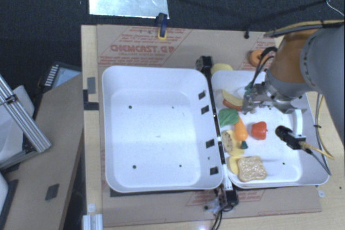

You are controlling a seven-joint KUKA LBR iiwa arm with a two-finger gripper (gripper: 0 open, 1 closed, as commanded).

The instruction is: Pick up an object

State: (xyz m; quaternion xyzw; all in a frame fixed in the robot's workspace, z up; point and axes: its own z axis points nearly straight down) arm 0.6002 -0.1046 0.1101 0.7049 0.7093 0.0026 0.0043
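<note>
My claw (249, 100), grip state unclear, hangs over the right bin (310, 172) on the cardboard-covered counter (143, 46), dark carpet (43, 8) far beyond it.

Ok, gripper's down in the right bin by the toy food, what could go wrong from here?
1. The gripper sits between the apple slice and green leaf; it may close on nothing or catch both.
2. The carrot, tomato and bread lie packed close, so a sweep could shove them.
3. The bin divider is near; drifting left risks a knock.
</note>
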